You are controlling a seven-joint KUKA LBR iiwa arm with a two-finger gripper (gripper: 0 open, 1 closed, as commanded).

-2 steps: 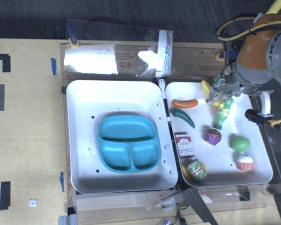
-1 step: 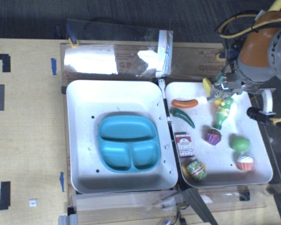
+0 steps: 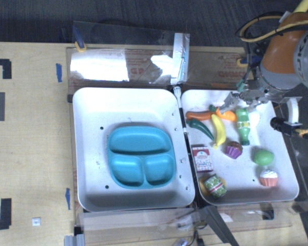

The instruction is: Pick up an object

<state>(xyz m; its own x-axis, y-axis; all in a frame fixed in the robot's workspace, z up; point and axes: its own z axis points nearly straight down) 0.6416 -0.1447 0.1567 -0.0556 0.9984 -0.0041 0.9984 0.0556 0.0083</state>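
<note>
The right bin (image 3: 286,155) holds several toy foods: a carrot (image 3: 199,115), a green chili (image 3: 201,126), a banana (image 3: 219,131), a green bottle (image 3: 243,127), a purple piece (image 3: 233,149), a green ball (image 3: 263,157), a pink cupcake (image 3: 268,178), a red box (image 3: 201,158) and a green round packet (image 3: 214,185). My gripper (image 3: 245,102) hangs over the bin's far side, just above the bottle's top and beside an orange piece (image 3: 227,116). Its fingers look spread open with nothing held between them.
The left bin (image 3: 87,137) carries a blue divided tray (image 3: 141,156). A clear plastic sheet (image 3: 128,60) lies behind the bins. Yellow and black cables (image 3: 256,27) loop above the arm's wrist at the right.
</note>
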